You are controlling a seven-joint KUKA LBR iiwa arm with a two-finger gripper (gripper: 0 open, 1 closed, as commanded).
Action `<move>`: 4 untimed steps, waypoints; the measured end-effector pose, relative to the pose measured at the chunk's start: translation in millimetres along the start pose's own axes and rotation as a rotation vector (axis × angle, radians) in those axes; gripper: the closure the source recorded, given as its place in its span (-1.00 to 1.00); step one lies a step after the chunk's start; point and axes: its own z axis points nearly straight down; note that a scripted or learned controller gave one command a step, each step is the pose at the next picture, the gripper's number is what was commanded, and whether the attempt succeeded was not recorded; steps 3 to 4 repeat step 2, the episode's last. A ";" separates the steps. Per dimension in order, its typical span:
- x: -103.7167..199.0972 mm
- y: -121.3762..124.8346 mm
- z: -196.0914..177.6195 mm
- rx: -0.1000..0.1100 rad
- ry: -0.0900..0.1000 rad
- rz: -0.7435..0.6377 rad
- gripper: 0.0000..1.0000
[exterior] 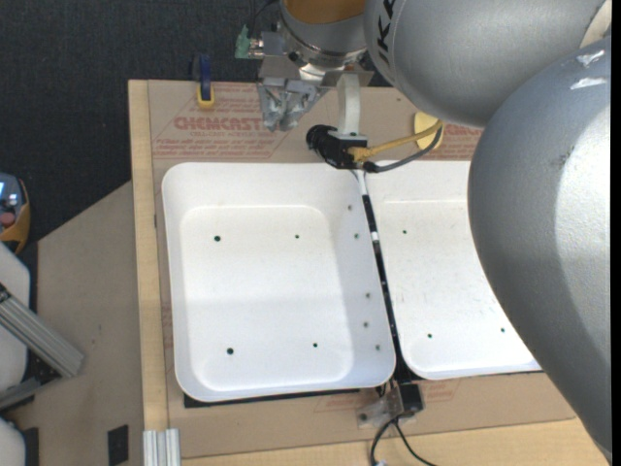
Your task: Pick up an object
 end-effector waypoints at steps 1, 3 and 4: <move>-60.1 0.4 -61.1 0.000 -0.001 0.002 1.00; 24.2 -2.5 13.3 0.014 -0.001 -0.008 1.00; 24.2 -2.5 13.3 0.014 -0.001 -0.008 1.00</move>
